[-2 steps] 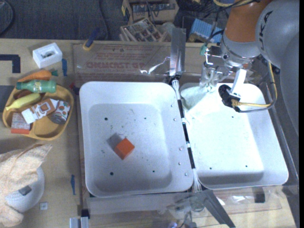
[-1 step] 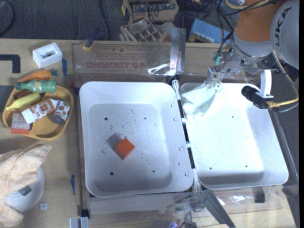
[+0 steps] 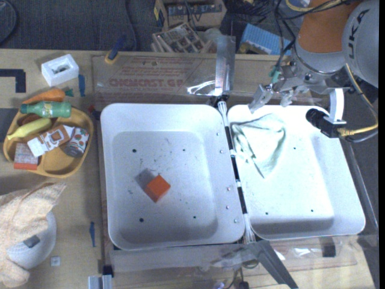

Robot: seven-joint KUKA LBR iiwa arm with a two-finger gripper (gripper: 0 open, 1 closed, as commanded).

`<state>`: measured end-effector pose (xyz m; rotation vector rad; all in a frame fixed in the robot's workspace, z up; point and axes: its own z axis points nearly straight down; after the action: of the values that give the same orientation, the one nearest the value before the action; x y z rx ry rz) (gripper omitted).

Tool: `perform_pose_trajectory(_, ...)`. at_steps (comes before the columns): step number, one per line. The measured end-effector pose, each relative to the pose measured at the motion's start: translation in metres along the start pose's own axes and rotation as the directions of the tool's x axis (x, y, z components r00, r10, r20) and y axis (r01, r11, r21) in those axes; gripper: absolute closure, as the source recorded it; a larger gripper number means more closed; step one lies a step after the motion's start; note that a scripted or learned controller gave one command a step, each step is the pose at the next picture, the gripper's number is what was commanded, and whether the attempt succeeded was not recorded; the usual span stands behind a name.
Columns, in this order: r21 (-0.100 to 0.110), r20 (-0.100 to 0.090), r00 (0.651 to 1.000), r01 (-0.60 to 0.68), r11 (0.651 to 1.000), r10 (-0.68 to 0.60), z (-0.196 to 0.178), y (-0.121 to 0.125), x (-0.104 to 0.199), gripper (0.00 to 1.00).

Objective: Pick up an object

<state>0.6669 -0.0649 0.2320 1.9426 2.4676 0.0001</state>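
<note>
An orange block [image 3: 159, 188] lies in the left bin [image 3: 120, 125], a little left of its middle, with a grey face or shadow on its upper left side. A pale green cloth [image 3: 262, 141] lies crumpled in the back left part of the right bin [image 3: 319, 191]. My gripper [image 3: 272, 97] hangs over the back edge of the right bin, just above the cloth's far end. Its fingers [image 3: 260, 100] are spread open, and nothing shows between them.
A yellow bowl [image 3: 60, 164] with toy food sits left of the bins, a white box [image 3: 60, 69] behind it and a cream cloth [image 3: 27, 212] in front. A metal strip [image 3: 224, 65] stands behind the seam between the bins. A black cable plug [image 3: 322, 123] hangs over the right bin.
</note>
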Motion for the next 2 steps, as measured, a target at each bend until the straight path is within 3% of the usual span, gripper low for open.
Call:
perform_pose_trajectory(1,-0.004,0.001,0.999,-0.048,0.999,0.048,0.132,-0.008,-0.036,0.0)
perform_pose_trajectory(2,-0.004,0.002,0.991,-0.137,0.991,0.137,0.081,-0.044,-0.092,0.0)
